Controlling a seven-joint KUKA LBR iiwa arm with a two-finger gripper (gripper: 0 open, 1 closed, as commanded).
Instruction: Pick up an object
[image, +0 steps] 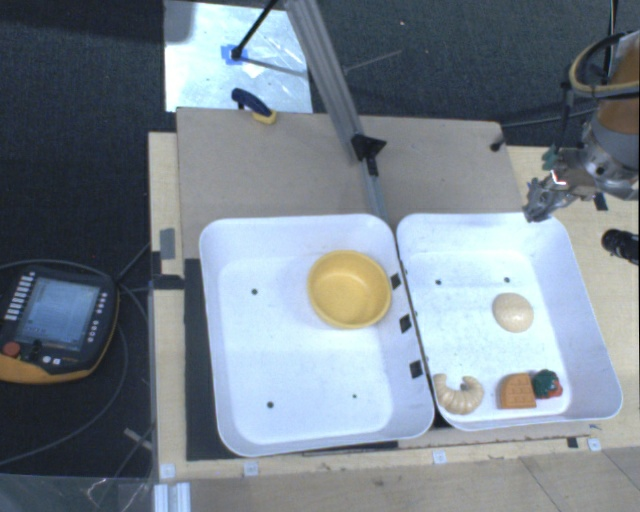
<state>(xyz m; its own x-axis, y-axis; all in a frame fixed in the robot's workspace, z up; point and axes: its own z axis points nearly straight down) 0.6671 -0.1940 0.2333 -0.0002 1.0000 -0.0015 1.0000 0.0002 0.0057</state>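
Observation:
In the right bin (560, 250) lie a cream egg-shaped object (513, 312), a pale curled shrimp-like piece (459, 393) near the front left corner, and an orange block with a red and green bit (529, 388) at the front. A yellow bowl (349, 288) sits in the left bin (250, 330) near its back right. My gripper (540, 200) hangs over the right bin's back right corner, well apart from all the objects. Nothing shows between its tips.
A metal pole (335, 85) slants across the back of the bench. A blue and yellow clamp (253, 105) lies at the back left. A teach pendant (55, 320) rests on the floor at left. Cables hang by the arm at right.

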